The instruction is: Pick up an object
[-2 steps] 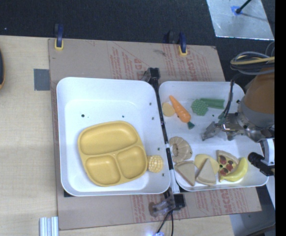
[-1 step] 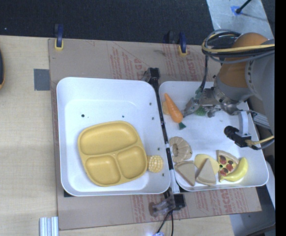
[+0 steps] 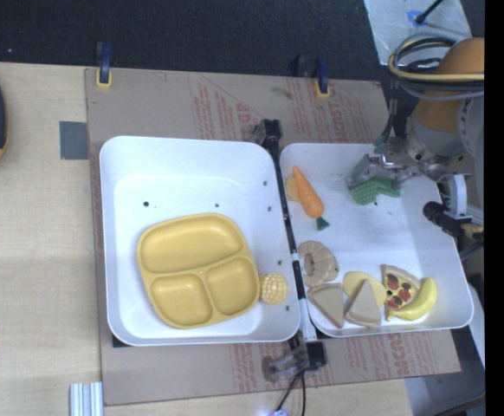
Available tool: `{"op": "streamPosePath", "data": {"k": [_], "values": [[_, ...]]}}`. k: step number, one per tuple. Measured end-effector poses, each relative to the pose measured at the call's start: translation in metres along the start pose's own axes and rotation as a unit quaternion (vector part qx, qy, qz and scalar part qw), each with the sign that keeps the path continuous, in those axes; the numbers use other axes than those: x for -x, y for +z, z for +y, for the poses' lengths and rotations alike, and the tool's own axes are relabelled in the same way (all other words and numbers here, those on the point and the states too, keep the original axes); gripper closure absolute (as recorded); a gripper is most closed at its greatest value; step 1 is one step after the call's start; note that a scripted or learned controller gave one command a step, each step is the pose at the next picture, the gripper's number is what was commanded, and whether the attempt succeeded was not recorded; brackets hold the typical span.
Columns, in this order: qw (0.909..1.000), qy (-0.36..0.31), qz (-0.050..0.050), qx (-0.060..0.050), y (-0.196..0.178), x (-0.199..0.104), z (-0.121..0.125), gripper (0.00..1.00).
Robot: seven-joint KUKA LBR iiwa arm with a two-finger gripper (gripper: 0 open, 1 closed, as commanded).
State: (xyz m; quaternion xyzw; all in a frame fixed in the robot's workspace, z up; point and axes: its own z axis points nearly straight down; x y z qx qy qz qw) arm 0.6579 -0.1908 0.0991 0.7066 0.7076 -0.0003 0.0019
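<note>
A: You've got the gripper (image 3: 380,165) low in the right bin (image 3: 365,329), up at its far end, right over a green object (image 3: 369,189).

B: Does it have it?

A: You can't call that. The fingers sit against the green piece, but how wide they stand, or whether anything is between them, I cannot tell. My read: 1 pick attempt in hand, nothing lifted clear yet.

B: What else could you go for?

A: The carrot (image 3: 306,192) by the divider, the banana (image 3: 423,301) and the pizza slice (image 3: 397,287) at the near end, with bread slices (image 3: 347,302) beside them. The corn cob (image 3: 273,289) lies in the left bin (image 3: 118,232), touching the yellow tray (image 3: 198,269).

B: Anything unclear?

A: The wrist hides part of the green object, so its shape is a guess.
</note>
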Motion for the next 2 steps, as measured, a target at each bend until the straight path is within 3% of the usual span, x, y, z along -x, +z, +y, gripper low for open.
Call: {"op": "streamPosePath", "data": {"k": [1,2], "values": [[1.0000,-0.004,0.001,-0.002,-0.011,-0.002,-0.001,1.00],[1.0000,-0.004,0.002,-0.002,-0.055,-0.055,-0.024,1.00]]}}
